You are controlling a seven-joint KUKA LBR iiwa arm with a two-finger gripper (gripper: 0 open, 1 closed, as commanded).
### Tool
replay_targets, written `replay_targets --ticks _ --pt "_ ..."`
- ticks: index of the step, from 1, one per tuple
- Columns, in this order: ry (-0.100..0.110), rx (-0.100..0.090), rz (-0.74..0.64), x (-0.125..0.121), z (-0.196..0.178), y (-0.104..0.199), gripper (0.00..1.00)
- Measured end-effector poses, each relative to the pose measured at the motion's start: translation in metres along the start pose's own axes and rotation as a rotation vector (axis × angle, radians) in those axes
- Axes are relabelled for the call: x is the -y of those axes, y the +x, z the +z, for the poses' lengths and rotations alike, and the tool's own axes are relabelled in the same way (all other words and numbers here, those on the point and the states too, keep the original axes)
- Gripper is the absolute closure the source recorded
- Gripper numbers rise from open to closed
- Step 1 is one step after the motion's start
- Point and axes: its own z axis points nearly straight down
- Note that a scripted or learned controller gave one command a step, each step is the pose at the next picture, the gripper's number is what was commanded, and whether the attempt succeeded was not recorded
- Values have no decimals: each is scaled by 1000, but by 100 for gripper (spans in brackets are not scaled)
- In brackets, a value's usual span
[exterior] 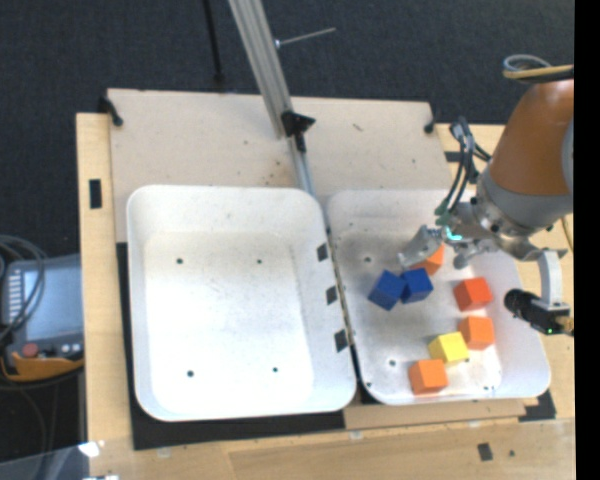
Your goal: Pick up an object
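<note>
Lowest in the right bin [380, 380], nearest the camera, an orange block [429, 375] and a yellow block [448, 347] lie well below the jaws, untouched. The gripper [427, 248] hangs low just above two blue blocks [400, 288], an orange piece [435, 260] right beside its tip. Whether the jaws are released or clenched I cannot tell (nothing is visibly lifted), so the pick looks not yet done.

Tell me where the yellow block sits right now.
The yellow block lies in the right bin, near its front edge, between two orange blocks.
</note>
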Motion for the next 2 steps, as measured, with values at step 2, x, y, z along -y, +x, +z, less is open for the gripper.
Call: replay_targets --ticks 2 --pt "1 2 4 6 47 6 0"
